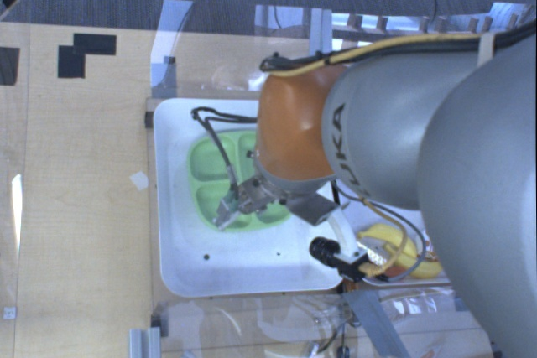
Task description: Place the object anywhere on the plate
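A light green divided plate [208, 163] lies in the left white bin [172, 256], toward its back. My gripper [226, 214] hangs over the plate's front edge, low above its lower left compartment. The arm's orange band [294, 130] covers the right half of the plate. A yellow object [388, 241], possibly a banana, lies to the right under the arm, partly hidden by cables and the grey links. No object is visible at the gripper tip.
A black cable [214, 138] loops from the wrist across the plate. A black connector [331, 254] sticks out near the bin's front right corner. The bin's front floor [243, 260] is bare white. Clear panels stand around the bins.
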Robot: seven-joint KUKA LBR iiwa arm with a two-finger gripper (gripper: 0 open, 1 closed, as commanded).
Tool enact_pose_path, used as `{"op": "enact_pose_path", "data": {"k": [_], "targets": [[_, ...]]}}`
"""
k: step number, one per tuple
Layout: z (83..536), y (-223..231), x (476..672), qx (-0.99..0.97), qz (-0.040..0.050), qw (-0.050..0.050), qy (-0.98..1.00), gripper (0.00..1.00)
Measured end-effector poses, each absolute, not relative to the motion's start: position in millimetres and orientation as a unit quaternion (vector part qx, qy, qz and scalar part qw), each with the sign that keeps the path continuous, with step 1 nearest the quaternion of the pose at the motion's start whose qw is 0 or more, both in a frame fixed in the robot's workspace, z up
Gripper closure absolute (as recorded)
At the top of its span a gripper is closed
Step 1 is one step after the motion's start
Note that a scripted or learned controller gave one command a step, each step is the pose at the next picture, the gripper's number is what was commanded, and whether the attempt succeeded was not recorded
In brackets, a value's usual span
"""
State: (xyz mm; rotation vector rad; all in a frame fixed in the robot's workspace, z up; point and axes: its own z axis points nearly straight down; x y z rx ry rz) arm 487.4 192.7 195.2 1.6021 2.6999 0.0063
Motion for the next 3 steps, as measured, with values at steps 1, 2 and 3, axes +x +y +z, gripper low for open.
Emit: {"op": "enact_pose_path", "data": {"k": [1,2,3], "targets": [[209.1,171.6,546.4,0.469,0.0024,0.002,0.883,0.00],[92.2,227.5,500.2,0.521,0.0083,0.004,0.854,0.00],[176.8,221.3,487.6,0.543,0.0023,0.001,0.840,0.00]]}}
